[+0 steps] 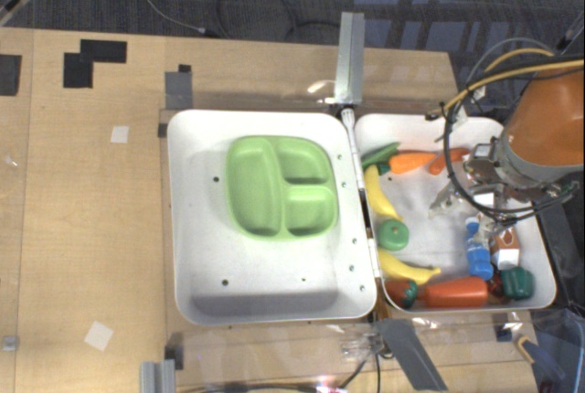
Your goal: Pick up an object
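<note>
The tool (483,199) hangs over the right white plastic bin (546,286); its grip cannot be told. A small blue plastic bottle (478,252) lies just below it, beside 2 yellow bananas (377,192).

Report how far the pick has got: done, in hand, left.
Done: the arm has reached over the right bin, above its far right side. In hand: nothing visibly lifted; the carrot, bananas, green round piece, blue bottle and red piece all lie in that bin. Left: the grasp and lift. The green divided tray sits in the left bin.
</note>
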